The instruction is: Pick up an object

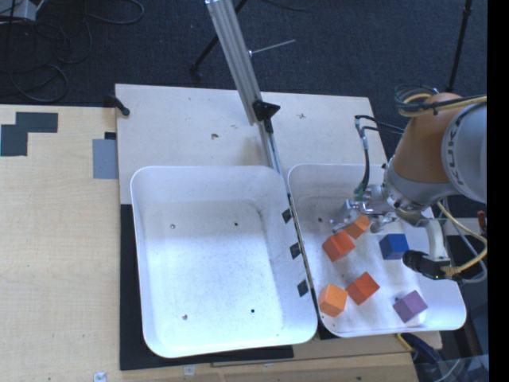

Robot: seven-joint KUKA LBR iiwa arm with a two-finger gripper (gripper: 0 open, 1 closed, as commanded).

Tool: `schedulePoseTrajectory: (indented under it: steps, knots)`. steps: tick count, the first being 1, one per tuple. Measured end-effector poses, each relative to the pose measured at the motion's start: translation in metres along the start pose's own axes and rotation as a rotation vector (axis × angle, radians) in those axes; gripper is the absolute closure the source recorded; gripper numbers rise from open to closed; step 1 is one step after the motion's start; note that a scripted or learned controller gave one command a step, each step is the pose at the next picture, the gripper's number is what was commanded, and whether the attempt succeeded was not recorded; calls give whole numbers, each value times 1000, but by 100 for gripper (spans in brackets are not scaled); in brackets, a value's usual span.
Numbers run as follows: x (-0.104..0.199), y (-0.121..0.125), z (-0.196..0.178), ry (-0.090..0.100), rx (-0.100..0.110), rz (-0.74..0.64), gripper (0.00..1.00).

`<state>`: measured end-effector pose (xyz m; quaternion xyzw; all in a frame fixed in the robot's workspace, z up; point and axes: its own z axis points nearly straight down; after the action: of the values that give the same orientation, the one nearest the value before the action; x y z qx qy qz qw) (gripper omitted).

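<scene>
A grey robot arm with an orange band reaches in from the right, its two-finger gripper (362, 213) lowered into the right-hand shallow white bin (318, 183). Whether the fingers are open or closed cannot be told. A small orange block (359, 225) sits right at the gripper, touching a red-orange cube (339, 246). Nearby lie a blue cube (393, 247), a second red cube (363, 287), an orange cube (332, 299) and a purple cube (409, 305). The left-hand white bin (208, 261) sits beside it.
</scene>
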<state>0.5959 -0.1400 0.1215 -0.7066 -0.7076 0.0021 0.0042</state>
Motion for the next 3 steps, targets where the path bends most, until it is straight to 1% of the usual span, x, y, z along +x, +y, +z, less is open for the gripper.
schedulePoseTrajectory:
  steps: [1,2,3]
  knots:
    - [-3,1,-14,-2,-6,8,100]
    - [-3,1,-14,-2,-6,10,0]
    - [7,-12,31,-3,-10,6,0]
